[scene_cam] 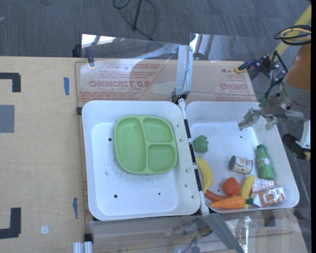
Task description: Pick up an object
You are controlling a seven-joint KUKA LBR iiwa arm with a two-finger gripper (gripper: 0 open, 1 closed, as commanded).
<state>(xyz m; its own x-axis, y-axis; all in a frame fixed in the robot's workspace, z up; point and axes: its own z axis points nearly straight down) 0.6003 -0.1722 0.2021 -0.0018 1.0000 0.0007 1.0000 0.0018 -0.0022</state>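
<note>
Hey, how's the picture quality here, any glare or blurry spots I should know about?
Camera view: light is bright and even, with soft shadows; the clear panels behind the bins throw glare that washes out their red lettering; the white right bin is nearly overexposed; the tool looks slightly soft; small items like the carton lack fine detail.

Probably a robotics lab: taped wooden bench point(39, 148), clear plastic guards point(143, 69), loose cables point(133, 15), white bins point(143, 202).
</note>
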